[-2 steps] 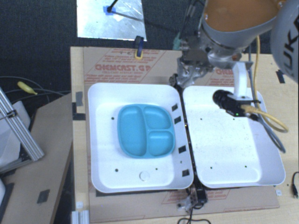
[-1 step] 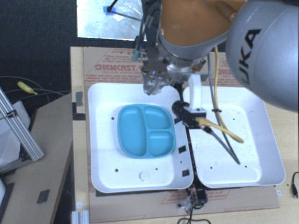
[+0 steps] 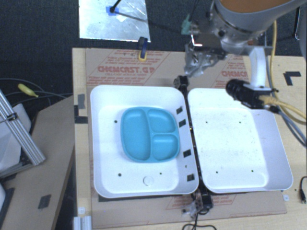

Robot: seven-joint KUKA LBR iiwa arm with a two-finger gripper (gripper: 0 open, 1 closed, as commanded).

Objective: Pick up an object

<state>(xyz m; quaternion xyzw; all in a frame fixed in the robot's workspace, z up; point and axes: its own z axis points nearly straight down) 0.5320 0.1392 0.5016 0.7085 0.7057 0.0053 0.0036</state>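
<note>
A light blue divided plate [image 3: 147, 134] lies flat in the middle of the left white bin [image 3: 108, 104]. It has three compartments and nothing in them. My gripper [image 3: 197, 65] hangs above the bench behind the bins, near the far end of the divider between them. It is well apart from the plate, up and to the right of it. Nothing shows between its fingers. The grey arm with its orange band comes in from the top right.
The right white bin [image 3: 268, 143] sits beside the left one, joined by black clips [image 3: 183, 123] along the divider. A black cylindrical part [image 3: 244, 94] and yellow cables [image 3: 288, 110] overhang its far right corner. A metal sheet [image 3: 115, 13] lies at the back left.
</note>
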